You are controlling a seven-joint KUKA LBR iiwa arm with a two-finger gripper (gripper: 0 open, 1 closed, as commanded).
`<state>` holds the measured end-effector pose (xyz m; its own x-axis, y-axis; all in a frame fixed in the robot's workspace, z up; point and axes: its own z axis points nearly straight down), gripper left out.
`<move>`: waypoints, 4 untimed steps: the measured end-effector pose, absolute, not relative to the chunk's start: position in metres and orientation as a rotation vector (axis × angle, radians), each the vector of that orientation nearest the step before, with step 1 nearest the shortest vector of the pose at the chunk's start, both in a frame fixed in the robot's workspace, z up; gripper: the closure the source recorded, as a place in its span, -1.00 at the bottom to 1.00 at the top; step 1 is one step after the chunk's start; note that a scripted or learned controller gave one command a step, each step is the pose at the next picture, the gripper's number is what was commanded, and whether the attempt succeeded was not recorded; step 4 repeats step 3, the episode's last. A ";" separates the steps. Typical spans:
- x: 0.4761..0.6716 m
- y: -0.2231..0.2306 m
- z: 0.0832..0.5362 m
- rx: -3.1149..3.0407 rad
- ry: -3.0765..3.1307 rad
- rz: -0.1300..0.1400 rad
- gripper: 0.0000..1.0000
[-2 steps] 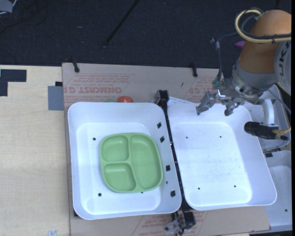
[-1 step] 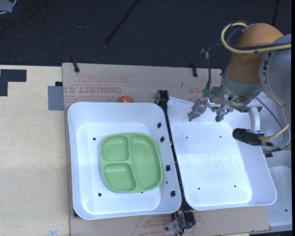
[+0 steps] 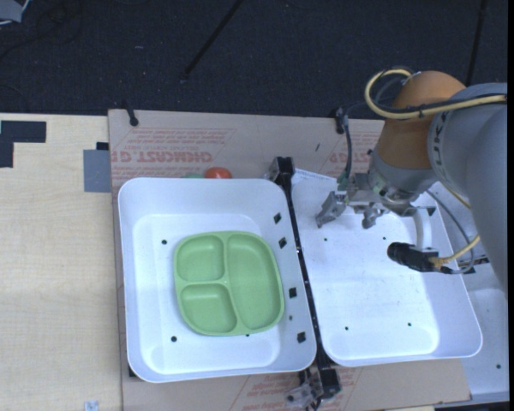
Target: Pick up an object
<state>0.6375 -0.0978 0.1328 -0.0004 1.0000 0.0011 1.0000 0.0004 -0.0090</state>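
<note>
Arm (image 3: 463,135): you see it come in from the right, grey, orange band above the wrist, bent over the far part of the right bin
Gripper (image 3: 347,215): hangs over the far left corner of the right bin, close to the divider between the bins; fingers spread apart, released, nothing between them
Green plate (image 3: 228,282): your likely object; three-compartment plate lying flat in the middle of the left bin; well apart from the gripper
Left bin (image 3: 154,204): shallow white; holds the green plate; sits on the left side of the desk
Right bin (image 3: 385,315): shallow white; its floor is bare white where you can see it; touching the left bin along the black divider
Red object (image 3: 218,174): small, round-ish, just past the far rim of the left bin, outside it; something green just left of it, too small for you to tell
Black cable piece (image 3: 415,256): dark connector with a yellow cable, hanging off the arm over the right part of the right bin
Desk (image 3: 43,255): pale wood at left; brown cardboard under both bins
</note>
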 end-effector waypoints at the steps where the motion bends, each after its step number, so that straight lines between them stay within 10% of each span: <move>1: 0.636 -0.096 0.085 -2.217 -2.218 0.007 -1.00; 2: 0.637 -0.097 0.097 -2.221 -2.216 0.005 1.00; 4: 0.643 -0.105 0.155 -2.229 -2.217 -0.002 1.00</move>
